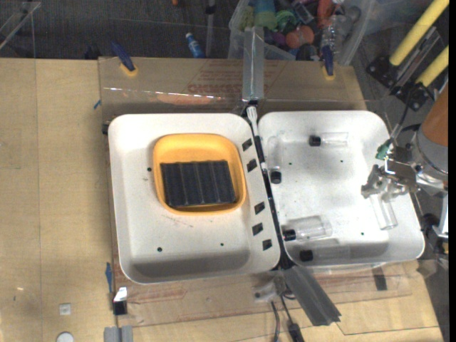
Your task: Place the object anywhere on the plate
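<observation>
The hand [385,191], at the right bin's far-right side; whether it grips anything cannot be told. A clear vial [308,228] lies well to its left, long axis pointing toward the yellow plate [196,144] beyond.

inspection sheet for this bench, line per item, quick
surface: two white bins side by side on a wooden bench
job's things: orange plate in left bin, dark ribbed block on it; clear vials in right bin
clutter: nothing seen
grippers: gripper over right bin's right side
cables: black leads at front edge
surroundings: tub of coloured toys behind
</observation>
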`<state>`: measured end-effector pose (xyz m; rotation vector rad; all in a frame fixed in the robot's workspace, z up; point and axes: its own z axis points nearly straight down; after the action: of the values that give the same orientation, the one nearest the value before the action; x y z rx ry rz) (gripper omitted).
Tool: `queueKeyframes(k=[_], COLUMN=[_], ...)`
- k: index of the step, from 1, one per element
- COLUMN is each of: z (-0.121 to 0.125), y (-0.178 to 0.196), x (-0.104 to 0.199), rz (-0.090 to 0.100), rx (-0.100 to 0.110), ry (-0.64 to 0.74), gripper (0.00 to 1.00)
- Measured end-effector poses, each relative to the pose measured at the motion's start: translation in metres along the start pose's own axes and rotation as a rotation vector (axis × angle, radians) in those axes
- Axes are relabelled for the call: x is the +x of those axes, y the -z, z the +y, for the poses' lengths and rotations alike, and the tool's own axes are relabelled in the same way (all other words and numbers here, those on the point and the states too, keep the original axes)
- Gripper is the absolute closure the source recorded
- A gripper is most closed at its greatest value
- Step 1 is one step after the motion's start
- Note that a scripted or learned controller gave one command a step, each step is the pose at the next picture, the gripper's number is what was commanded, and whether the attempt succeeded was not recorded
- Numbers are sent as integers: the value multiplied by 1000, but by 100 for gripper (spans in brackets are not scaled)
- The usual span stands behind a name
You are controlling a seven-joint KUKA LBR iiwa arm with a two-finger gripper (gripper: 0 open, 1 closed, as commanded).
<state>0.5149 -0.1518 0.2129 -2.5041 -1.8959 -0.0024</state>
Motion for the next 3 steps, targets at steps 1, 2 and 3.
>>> queueKeyframes(k=[1, 2, 3], z=[37, 108, 138], y=[-15, -29, -14], x=[30, 52, 70], rz=[-2, -3, -3], rx=[0, -1, -2], ry=[67, 231, 307], gripper=[100, 100, 100])
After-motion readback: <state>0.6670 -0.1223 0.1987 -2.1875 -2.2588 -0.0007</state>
